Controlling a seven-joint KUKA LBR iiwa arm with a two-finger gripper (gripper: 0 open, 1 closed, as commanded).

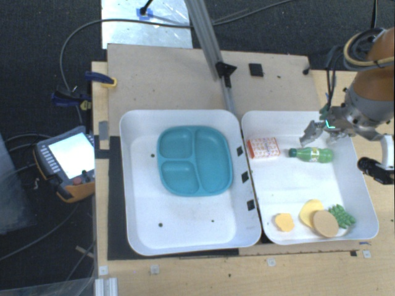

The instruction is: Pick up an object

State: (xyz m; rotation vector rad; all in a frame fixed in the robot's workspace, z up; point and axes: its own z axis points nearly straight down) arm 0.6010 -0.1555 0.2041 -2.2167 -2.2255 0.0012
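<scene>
Over the right bin's (364, 193) far right part, the gripper (313, 132) hangs just above and beside the green bottle (311, 155), which lies on its side on the bin floor with its long axis running left to right across the bin, cap toward the centre divide. Whether the gripper is open or closed I cannot tell, and nothing can be seen held in it. My judgement is that the bottle is the nearest candidate, sitting just toward the bin's near edge from the gripper, while the red-patterned box (263, 147) lies further left and the yellow, tan and green food pieces (313, 217) cluster at the near right corner.
</scene>
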